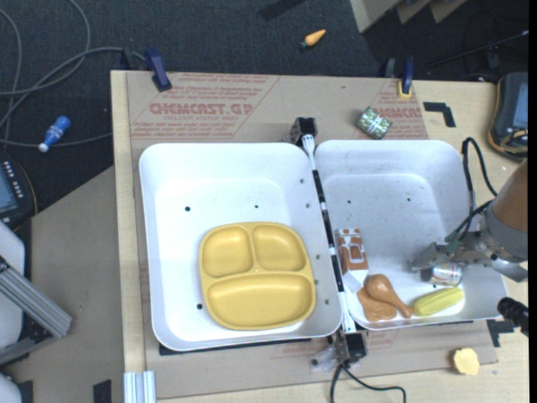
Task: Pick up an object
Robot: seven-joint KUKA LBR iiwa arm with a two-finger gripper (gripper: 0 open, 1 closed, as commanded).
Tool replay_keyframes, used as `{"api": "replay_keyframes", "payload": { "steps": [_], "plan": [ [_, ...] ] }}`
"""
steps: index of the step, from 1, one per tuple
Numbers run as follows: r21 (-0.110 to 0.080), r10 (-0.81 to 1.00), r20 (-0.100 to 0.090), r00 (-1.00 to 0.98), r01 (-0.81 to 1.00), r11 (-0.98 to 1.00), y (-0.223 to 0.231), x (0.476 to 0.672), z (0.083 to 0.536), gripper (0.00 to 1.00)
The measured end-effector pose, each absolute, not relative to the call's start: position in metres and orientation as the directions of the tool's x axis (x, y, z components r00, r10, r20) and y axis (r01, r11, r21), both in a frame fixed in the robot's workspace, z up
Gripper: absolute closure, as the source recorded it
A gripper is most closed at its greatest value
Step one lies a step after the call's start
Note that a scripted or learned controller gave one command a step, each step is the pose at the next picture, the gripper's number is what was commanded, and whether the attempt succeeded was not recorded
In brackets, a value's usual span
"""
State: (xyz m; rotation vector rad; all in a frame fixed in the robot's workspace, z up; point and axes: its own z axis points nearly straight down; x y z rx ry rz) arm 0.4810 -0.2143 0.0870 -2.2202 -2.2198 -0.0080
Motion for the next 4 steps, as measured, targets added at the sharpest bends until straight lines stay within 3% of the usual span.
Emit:
{"api": "replay_keyframes", "payload": {
  "steps": [1,2,3,4],
  "plan": [
    [-0.002,1.0,0.005,-0.009,1.0,0.009,-0.125,0.48,0.093,0.0],
    [0.011,1.0,-0.004,-0.004,1.0,0.004,-0.16,0.605,0.085,0.0],
    [-0.007,1.0,0.003,0.002,1.0,-0.002,-0.14,0.526,0.084,0.0],
    [0.009,1.0,0.0,-0.009,1.0,0.009,-0.092,0.628,0.085,0.0]
  ]
}}
